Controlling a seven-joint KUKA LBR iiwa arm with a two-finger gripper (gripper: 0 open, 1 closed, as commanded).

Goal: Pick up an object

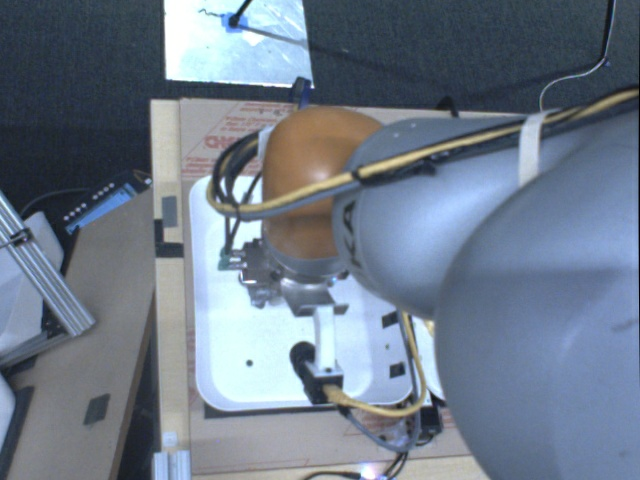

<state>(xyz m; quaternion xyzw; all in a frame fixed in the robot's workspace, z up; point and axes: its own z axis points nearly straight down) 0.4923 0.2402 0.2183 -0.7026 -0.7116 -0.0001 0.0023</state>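
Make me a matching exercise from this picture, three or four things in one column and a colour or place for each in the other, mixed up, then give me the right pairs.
Things:
1. bin
2. wrist band
3. cable
4. arm

Descriptions:
A. orange, rounded, over the bin's far end
B. yellow, running along the top of the arm
C. grey, reaching in from the right
D. white, shallow, under the wrist

Pairs: 1-D, 2-A, 3-B, 4-C
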